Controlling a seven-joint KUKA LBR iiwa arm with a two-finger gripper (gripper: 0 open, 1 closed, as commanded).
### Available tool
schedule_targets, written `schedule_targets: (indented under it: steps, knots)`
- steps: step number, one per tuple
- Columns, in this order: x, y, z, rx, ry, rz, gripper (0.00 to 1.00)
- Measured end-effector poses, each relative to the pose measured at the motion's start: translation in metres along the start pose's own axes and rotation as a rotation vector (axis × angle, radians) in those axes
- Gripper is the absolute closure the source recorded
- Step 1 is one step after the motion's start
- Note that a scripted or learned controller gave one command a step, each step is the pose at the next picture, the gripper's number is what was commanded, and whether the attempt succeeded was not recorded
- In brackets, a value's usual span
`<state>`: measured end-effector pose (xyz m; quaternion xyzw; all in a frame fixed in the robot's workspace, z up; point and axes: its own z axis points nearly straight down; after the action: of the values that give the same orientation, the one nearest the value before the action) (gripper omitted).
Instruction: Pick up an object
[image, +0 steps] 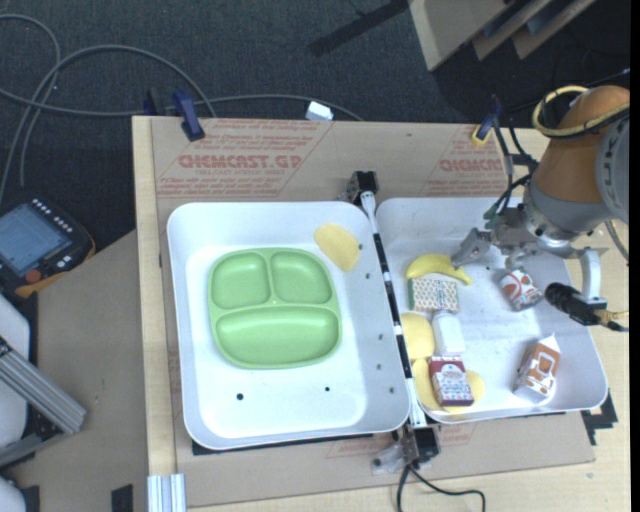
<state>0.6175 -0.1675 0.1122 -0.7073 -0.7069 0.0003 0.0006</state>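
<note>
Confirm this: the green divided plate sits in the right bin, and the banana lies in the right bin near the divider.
Not quite. The camera view shows the green plate in the left bin, not the right one. The banana does lie in the right bin near the divider.

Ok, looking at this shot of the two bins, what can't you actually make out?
- The hand in the camera view: its fingers blur into the right bin, so open or shut is unclear.
- The small red and white packet under the hand: too blurred to tell whether it is touched.
- The arm: cut off by the right edge.
- Printing on the boxes: too small to read.
- The yellow pieces beneath the boxes: partly covered, shape unclear.
</note>
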Motion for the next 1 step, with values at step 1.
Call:
schedule_targets:
  steps: [1]
  knots:
    - [0.0601, -0.0262, 0.0239, -0.008, -0.001, -0.001, 0.0]
